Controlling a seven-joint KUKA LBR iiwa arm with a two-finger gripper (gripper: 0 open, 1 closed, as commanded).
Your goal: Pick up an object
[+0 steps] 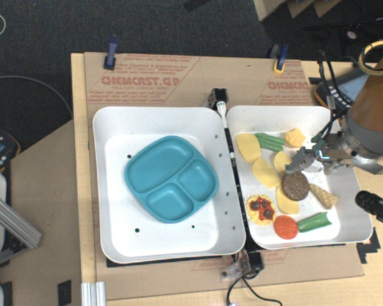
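The right bin (347, 231) holds several toy foods. Among them are a yellow oval (247, 146), a green bean pod (269, 141), a yellow cheese cube (296, 137), a pale yellow slice (265, 171) and a brown round patty (296, 186). An ice-cream cone (323, 196), a small pizza piece (262, 209), a red tomato (285, 227) and a green pepper (314, 221) lie nearer the front. My gripper (304, 160) is low over the middle of this bin, just above the patty and beside a yellow piece (281, 161). Nothing is seen held in it.
The left bin (105, 190) holds a teal divided plate (172, 178). A black clip (218, 97) sits at the back between the bins. Blue clamps (110, 53) hold the cardboard base at its far edge. The arm enters over the right bin's right rim.
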